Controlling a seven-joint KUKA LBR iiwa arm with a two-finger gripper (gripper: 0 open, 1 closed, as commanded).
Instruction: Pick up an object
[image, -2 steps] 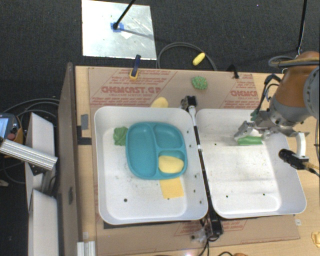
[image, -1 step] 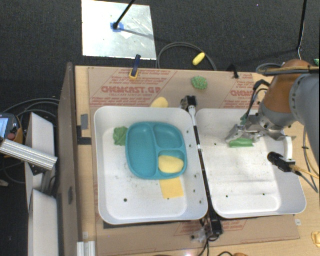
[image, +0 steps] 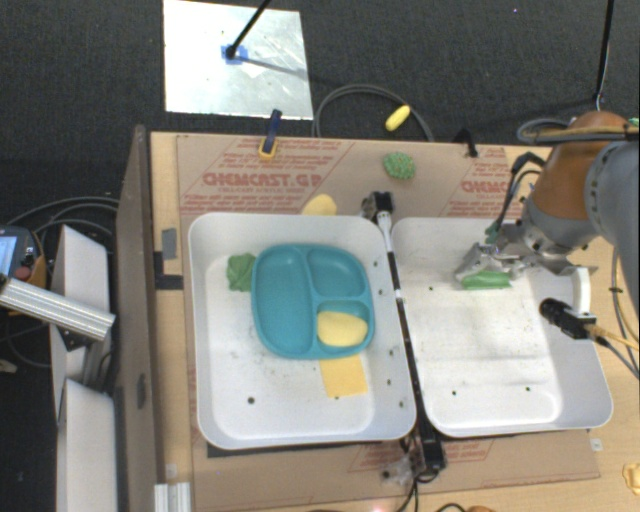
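Claw (image: 487, 262) low over the back of the right bin (image: 500, 400), its fingers down on a green object (image: 488, 281) that lies on the bin floor; whether they are closed on it cannot be told. From left: left bin (image: 215, 330) holding a green leafy piece (image: 240, 271) tucked at the edge of a teal divided plate (image: 300, 300), a yellow lump (image: 341, 328) in the plate's near compartment, and a yellow slab (image: 345, 377) on the bin floor just in front of the plate. Grey arm (image: 590, 190) entering from the right.
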